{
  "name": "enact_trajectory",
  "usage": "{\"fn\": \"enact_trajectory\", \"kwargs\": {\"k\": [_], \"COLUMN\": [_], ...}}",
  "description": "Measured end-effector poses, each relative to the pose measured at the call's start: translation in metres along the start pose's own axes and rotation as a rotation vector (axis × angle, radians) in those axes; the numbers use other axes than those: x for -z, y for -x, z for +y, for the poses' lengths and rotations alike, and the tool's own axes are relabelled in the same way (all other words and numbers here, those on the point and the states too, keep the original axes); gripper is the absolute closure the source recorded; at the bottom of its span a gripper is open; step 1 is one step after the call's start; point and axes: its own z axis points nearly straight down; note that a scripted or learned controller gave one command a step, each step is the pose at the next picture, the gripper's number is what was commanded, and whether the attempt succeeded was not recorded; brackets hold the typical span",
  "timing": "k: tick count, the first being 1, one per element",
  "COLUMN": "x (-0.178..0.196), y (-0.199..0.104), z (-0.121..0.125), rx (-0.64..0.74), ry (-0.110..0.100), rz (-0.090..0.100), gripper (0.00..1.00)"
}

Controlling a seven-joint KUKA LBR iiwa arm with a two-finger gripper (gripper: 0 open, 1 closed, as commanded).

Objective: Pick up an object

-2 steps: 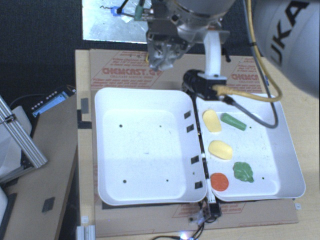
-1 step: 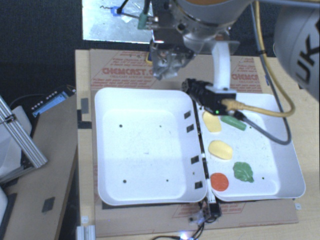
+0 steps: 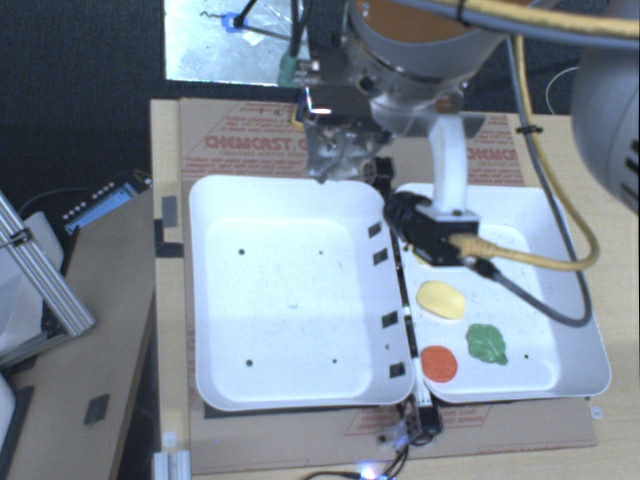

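Three objects: yellow lump point(image 3: 441, 299), orange disc point(image 3: 439, 364) and green clump point(image 3: 486, 343), all in the near-left part of the right bin point(image 3: 540, 373).
Camera view, gripper: the gripper point(image 3: 343, 158) hangs over the far rim of the left bin point(image 3: 290, 298), close to the seam between the bins.
Gripper state: cannot tell whether it is spread or pressed together.
Direction to objects: all three lie to the view's lower right of the gripper, across the seam. The yellow lump is nearest.
Yellow lump axis: oval, long axis roughly across the view, slightly tilted.
Spacing: the yellow lump is apart from the other two. The orange disc and green clump are near each other, not touching.
Judged next move: cross the seam toward the near side, then descend on the yellow lump, closing across its short side.
Risk: the orange disc sits close to the bin's left wall, so there is little room there.
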Motion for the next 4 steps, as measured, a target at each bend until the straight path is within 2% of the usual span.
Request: {"fn": "enact_trajectory", "kwargs": {"k": [1, 2, 3, 4], "x": [0.0, 0.012, 0.011, 0.022], "y": [0.0, -0.001, -0.001, -0.001], "z": [0.001, 0.001, 0.001, 0.001], "rx": [0.001, 0.006, 0.006, 0.011], "ry": [0.001, 0.003, 0.002, 0.005], "rz": [0.0, 0.002, 0.001, 0.003], "gripper": [0.0, 1.0, 0.0, 1.0]}}
